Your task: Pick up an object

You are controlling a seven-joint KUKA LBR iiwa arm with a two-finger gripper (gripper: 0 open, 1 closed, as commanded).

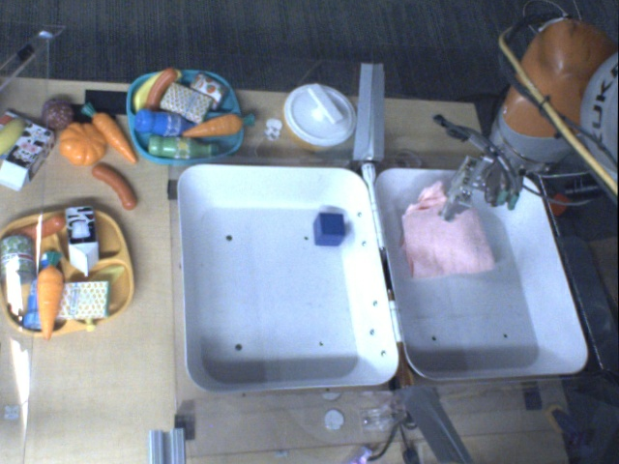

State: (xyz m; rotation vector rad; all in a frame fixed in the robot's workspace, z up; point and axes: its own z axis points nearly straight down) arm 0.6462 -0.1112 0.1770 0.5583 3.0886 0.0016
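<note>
- A small blue cube [330, 227] lies in the left white bin [208, 356], near its upper right corner; it looks stiff and light.
- A soft pink cloth [443, 240] lies crumpled in the right white bin [561, 356], toward its upper left corner; a raised fold is probably the best place to pinch.
- The two-finger gripper [455, 204] hangs at the cloth's upper edge. Its fingers are blurred, so I cannot tell if they are open or closed.

Wide bare floor is left in the left bin [242, 336] around a lone blue cube [330, 228], while the upper half of the right bin [484, 346] is taken up by a pink cloth [445, 242], its lower half left free.
</note>
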